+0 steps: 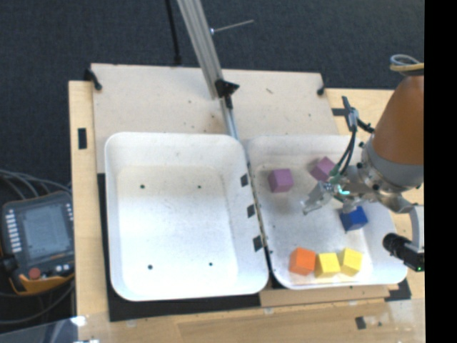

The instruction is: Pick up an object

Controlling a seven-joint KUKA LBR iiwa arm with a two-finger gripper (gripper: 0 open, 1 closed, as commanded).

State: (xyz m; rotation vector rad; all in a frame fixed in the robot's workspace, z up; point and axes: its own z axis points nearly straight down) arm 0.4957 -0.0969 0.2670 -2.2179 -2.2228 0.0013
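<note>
The right bin [285, 220] holds several blocks. Two purple blocks lie at its back: one [280, 179] near the middle and another [323, 168] close to the wrist. A blue block [353, 218] lies just to the right of and below the gripper. An orange block [303, 261] and two yellow blocks [328, 264] [351, 261] line the front wall. My gripper [328, 199] hangs low over the bin between the right purple block and the blue block. It is open, with one finger [312, 203] splayed to the left and nothing between the fingers.
The left bin [178, 213] sits beside the right one, with a ridge between them. A slanted metal pole [203, 41] rises from the back of the bench. The arm's orange band [401, 123] looms over the right bin's right side.
</note>
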